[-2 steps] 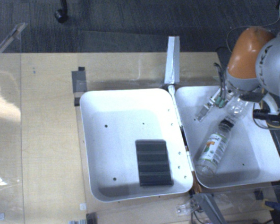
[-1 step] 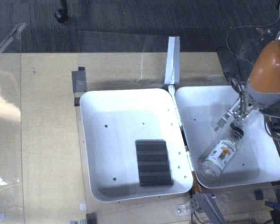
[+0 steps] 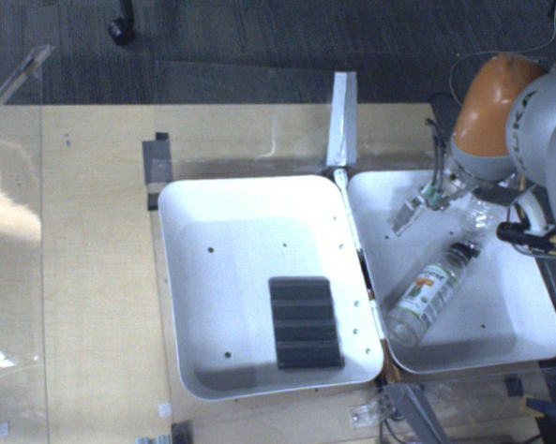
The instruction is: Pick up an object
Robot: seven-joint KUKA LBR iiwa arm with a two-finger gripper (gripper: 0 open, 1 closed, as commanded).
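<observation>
Pale wood makes up the bench (image 3: 93, 275), which carries two shallow white bins side by side. Largest of these is the left bin (image 3: 222, 229), its floor bare but for one item: a black ribbed block (image 3: 306, 323) lying flat near the bin's front edge, closer to its right wall than its left, and clear of both. Touching that bin along its right wall is the right bin (image 3: 510, 333), where the arm reaches in. Grey with an orange band (image 3: 487, 110), the arm (image 3: 540, 125) comes over the right bin's back right corner. Its gripper (image 3: 414, 213) hangs low over the back part of the right bin, near the back edge and toward the left wall, with the fingers pointing down and left; nothing is seen between them, and whether they are spread or closed I cannot tell at this size. A clear plastic bottle (image 3: 433, 291) with a dark cap and a green and orange label lies on its side across the middle of the right bin, its cap toward the back right and its base toward the front left corner, apart from the gripper.
</observation>
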